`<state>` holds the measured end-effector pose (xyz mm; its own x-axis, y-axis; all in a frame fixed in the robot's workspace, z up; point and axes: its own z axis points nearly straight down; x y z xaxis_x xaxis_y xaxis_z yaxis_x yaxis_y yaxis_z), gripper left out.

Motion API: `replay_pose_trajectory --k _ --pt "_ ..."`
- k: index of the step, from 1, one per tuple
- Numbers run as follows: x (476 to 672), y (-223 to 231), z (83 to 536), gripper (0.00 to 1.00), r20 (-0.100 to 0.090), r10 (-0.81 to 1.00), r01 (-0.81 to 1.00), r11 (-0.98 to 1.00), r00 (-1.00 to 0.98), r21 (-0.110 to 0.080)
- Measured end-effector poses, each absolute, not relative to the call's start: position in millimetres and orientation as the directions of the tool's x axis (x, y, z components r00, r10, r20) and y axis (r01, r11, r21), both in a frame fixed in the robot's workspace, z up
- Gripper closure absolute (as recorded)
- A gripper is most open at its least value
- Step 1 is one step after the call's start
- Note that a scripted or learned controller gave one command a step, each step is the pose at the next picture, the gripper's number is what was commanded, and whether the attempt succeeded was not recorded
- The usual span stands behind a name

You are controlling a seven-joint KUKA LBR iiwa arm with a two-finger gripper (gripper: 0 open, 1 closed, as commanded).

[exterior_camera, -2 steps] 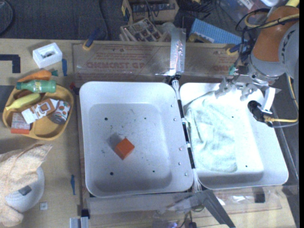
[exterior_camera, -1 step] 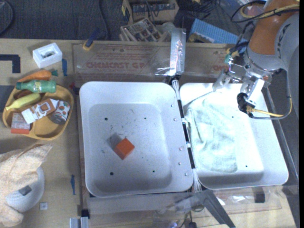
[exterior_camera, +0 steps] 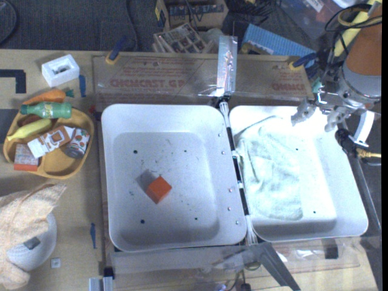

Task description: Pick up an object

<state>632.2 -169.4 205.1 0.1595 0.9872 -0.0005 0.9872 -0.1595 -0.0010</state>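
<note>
Orange block (exterior_camera: 159, 189) lies a little left of centre on the floor of the left bin (exterior_camera: 121, 132), one corner turned toward the camera, casting a small grey shadow to its upper left; dark specks dot the white floor around it. Left of that bin, on the pale wooden bench (exterior_camera: 18, 59), a yellow bowl (exterior_camera: 57, 170) holds a green bottle (exterior_camera: 47, 110), a banana and small printed packets. Above the bowl sits a small white box (exterior_camera: 60, 70), and below it a peach-coloured cloth (exterior_camera: 27, 217) is bunched at the bench edge. Behind both bins runs a clear plastic panel (exterior_camera: 157, 77) with reddish lettering, too faint to make out. Beyond the bench, dark carpet (exterior_camera: 73, 11) carries cables and a wooden rack. The right bin (exterior_camera: 348, 187) touches the left one along a shared seam and holds a crumpled white towel (exterior_camera: 273, 174) across its left and middle part. Above that bin's upper right corner hangs the gripper (exterior_camera: 316, 114), its two pale fingers (exterior_camera: 301, 113) spread apart with nothing between them, well away from the block.
</note>
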Motion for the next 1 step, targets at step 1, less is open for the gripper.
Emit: replay_pose_trajectory --k 1 --pt "647.6 -72.1 184.7 0.00 0.000 0.921 0.921 -0.391 0.391 -0.003"
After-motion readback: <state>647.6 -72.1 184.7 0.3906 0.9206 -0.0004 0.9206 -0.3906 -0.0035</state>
